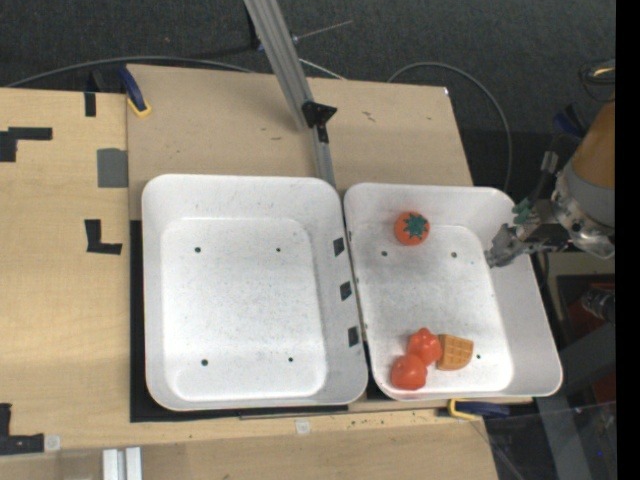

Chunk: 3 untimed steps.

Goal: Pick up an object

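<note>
Gripper (pixel 502 246) hovering at right bin's (pixel 520 363) 3 o'clock edge; finger state: cannot tell. Tomato (pixel 411 228) sitting at 12 o'clock, well apart from others (easiest target). Probably light, hard, slippery plastic; pinching across its widest middle looking safest.

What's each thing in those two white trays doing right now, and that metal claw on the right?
Toy tomato: resting alone near right bin's far end.
Two red toys: lying touching, right bin's near end.
Waffle-like orange toy: beside them, touching.
Tool: over the right bin's right rim, holding nothing.
</note>
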### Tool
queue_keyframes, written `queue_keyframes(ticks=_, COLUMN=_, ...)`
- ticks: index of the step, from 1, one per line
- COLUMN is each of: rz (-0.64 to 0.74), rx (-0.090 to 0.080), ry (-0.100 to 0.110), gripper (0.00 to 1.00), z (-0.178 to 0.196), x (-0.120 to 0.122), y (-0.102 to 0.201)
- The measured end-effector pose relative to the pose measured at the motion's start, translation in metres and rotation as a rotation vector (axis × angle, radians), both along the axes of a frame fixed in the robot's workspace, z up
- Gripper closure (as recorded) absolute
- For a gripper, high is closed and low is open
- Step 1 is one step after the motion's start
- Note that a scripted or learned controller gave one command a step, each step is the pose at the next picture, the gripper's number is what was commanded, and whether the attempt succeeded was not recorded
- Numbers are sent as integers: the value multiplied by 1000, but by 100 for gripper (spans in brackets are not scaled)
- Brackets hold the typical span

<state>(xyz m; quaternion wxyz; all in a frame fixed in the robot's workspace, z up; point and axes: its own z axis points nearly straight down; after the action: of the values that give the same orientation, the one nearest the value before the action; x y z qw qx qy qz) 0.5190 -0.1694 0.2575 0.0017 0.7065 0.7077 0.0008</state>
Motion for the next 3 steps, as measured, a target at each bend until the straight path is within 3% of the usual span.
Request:
queue_keyframes(ticks=2, rz=6, rx=3, ry=4, gripper=100, z=1, x=16, y=115)
queue_keyframes(ticks=3, rz=5, rx=3, ry=7, gripper=100, z=-16, x=18, y=169)
